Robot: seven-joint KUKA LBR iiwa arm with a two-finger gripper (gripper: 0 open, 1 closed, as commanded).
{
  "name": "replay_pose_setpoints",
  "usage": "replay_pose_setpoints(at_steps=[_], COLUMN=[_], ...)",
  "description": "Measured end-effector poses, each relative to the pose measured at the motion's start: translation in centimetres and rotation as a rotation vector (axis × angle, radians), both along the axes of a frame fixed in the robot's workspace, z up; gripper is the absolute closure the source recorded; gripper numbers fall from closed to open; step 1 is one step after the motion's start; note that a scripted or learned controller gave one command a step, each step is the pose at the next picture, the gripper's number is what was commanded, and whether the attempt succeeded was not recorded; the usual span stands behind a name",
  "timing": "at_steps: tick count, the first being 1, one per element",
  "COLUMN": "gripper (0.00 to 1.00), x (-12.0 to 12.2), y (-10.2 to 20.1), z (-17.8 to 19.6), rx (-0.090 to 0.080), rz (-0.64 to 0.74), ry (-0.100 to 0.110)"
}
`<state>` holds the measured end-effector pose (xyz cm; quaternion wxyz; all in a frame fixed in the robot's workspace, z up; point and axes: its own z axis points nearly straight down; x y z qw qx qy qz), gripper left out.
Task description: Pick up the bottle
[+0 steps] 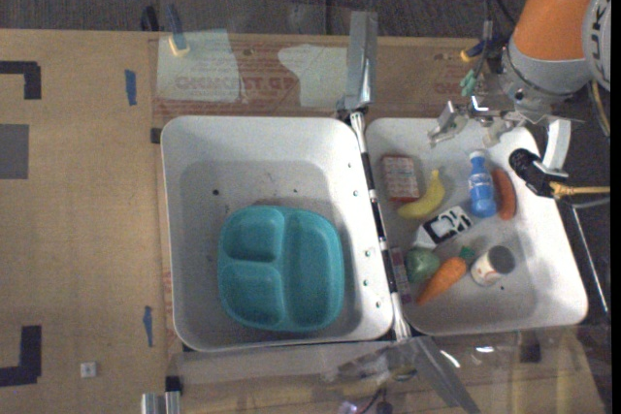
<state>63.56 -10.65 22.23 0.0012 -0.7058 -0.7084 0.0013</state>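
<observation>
While the grey-and-orange arm reaches in over the far right corner of the right bin (553, 296), its gripper (464, 116) hangs above that bin's far rim with nothing between its fingers, and whether those fingers are spread or closed cannot be told from this angle. The bottle (480, 184), clear blue with a darker cap, lies on the bin floor just on the near side of the gripper, close to the far wall, its cap end pointing toward the far rim; it appears untouched, so the pick is judged not yet begun. A red sausage (504, 193) lies right beside the bottle on the side toward the bin's right wall, which could crowd a finger coming down there. A banana (427, 198) curves on the bottle's other side, next to a small reddish packet (399, 176) near the left wall. Toward the near edge sit a black-and-white card (446, 226), a green vegetable (421, 263), a carrot (441, 279) and a small cup (490, 265), all loosely scattered, as bin stock for picking trials tends to be. The left bin (194, 160) holds one thing, a teal divided tray (281, 269) lying flat toward its near edge. Both bins rest side by side on the counter (78, 208), their inner walls touching.
</observation>
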Motion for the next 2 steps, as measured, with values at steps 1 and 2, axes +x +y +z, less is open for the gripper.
replay_pose_setpoints(at_steps=[1,2], gripper=[0.00,0.00], x=[0.4,-5.5], y=[-4.8,-8.9], z=[-11.6,-8.4], rx=[-0.001,0.001], rz=[-0.155,-0.155], ry=[-0.004,0.000])
